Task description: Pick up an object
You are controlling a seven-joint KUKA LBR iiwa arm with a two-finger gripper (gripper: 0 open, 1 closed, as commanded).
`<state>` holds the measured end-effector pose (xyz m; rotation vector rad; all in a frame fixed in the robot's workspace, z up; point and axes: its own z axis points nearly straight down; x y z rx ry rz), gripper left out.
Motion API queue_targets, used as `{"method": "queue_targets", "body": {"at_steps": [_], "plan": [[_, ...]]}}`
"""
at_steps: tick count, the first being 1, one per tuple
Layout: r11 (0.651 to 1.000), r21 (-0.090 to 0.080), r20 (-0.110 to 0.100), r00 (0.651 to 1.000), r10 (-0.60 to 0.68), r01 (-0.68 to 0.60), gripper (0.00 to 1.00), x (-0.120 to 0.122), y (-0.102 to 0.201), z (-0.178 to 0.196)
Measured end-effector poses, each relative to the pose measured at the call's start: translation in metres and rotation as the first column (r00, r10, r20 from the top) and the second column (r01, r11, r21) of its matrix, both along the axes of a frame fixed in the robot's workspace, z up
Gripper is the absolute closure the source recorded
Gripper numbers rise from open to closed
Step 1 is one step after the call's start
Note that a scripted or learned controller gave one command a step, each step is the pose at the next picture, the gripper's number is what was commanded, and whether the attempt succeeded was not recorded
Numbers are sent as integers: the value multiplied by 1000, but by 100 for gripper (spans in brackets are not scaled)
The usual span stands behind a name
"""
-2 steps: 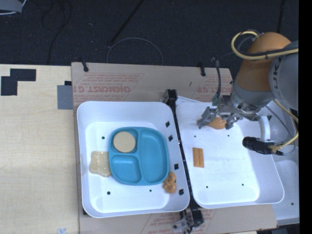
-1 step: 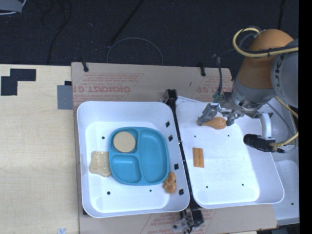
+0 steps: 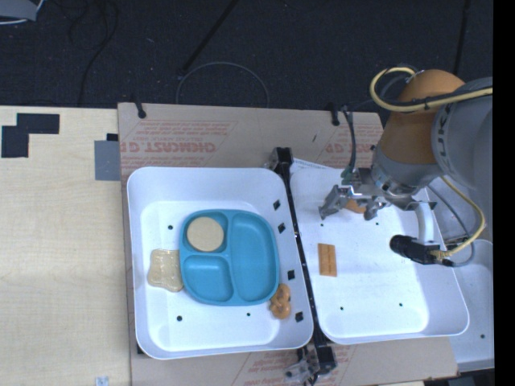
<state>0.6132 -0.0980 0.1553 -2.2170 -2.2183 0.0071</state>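
My gripper hangs over the upper part of the right bin, its two fingers spread apart and open. A small orange piece shows in the gap between them; whether it touches either finger is unclear. An orange-brown rectangular block lies flat on the right bin's floor, below and a little left of the gripper, apart from it.
The left bin holds a blue divided tray with a round tan disc in one compartment. A pale yellow piece lies left of the tray, a lumpy orange-brown item at its lower right. A black divider separates the bins.
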Motion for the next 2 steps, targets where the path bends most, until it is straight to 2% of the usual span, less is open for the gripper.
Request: {"method": "queue_targets", "body": {"at_steps": [1, 2], "plan": [[1000, 1, 0, 1000, 1, -1, 0, 2, 5, -45], [1000, 0, 1, 1000, 0, 0, 0, 1, 7, -69]]}}
